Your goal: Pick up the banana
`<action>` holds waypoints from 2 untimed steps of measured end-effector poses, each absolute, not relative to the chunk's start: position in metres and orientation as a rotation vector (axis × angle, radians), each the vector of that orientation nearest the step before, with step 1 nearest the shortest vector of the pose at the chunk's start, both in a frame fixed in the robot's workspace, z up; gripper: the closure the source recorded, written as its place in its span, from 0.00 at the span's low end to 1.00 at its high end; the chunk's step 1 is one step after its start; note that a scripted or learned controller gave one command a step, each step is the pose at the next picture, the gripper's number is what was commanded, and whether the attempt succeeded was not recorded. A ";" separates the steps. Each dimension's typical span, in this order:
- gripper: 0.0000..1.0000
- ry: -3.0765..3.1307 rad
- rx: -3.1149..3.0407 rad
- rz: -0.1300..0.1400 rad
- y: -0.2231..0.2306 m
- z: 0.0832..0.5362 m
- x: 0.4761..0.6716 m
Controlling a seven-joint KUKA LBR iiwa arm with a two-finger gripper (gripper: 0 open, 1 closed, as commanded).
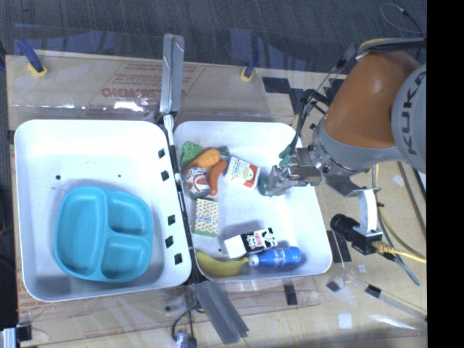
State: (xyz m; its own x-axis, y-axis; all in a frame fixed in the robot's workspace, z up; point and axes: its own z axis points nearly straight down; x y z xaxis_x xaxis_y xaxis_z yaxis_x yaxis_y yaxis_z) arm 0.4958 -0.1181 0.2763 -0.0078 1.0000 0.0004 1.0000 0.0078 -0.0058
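Camera view, looking down at a slant: the banana [221, 265] lies untouched at the near edge of the right bin [308, 227], close to the wall it shares with the left bin [36, 194]. Nothing of the pick looks done yet. The gripper [270, 185] hangs over the right side of the same bin, well apart from the fruit, with a carton [242, 172] just to its left. Nothing sits between its tips, and the picture is too blurred there to tell whether the claw stands apart or together.

What remains, as I judge it, is the whole job: travel toward the near left corner, descend, close, lift.

The banana's long axis runs roughly left to right across the view, parallel to the near wall. Its left end curls up toward the dividing wall; its right end points at a blue bottle [277, 257] and seems to touch it or tuck just under it. A small black-and-white box [249, 241] lies just behind it. The curve bows toward the near wall, so the belly faces the bin's edge.

A grip across the short axis, near the left half, would likely keep clear of the bottle. The closeness of the wall may crowd one fingertip.

A blue tray [104, 232] rests in the left bin, away from all this.
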 end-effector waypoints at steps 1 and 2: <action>0.00 -2.003 -2.414 0.008 -0.078 0.189 0.476; 0.00 -2.109 -2.322 0.008 0.007 0.190 0.476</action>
